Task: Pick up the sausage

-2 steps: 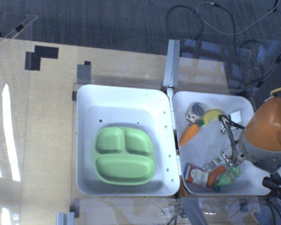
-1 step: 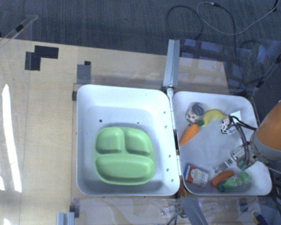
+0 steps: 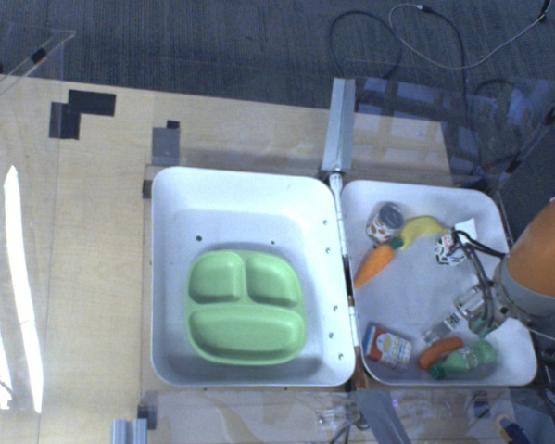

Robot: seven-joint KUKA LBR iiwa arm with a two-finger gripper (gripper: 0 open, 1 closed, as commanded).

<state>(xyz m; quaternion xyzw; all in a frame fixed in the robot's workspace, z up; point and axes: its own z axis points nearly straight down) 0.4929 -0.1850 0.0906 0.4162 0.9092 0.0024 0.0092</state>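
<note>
The metal two-finger gripper [image 3: 466, 312] hangs just above the short orange-red sausage [image 3: 440, 350]. I cannot tell its state. The small carton's [image 3: 388, 347] label is unreadable

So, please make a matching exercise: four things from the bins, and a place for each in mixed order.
Things:
1. green plate
2. carrot
3. sausage
4. banana

Places:
A. far part of the right bin, beside a small can
B. left bin
C. near edge of the right bin, beside a green item
D. right bin, close to the divider

Pairs: 1-B, 2-D, 3-C, 4-A
</note>
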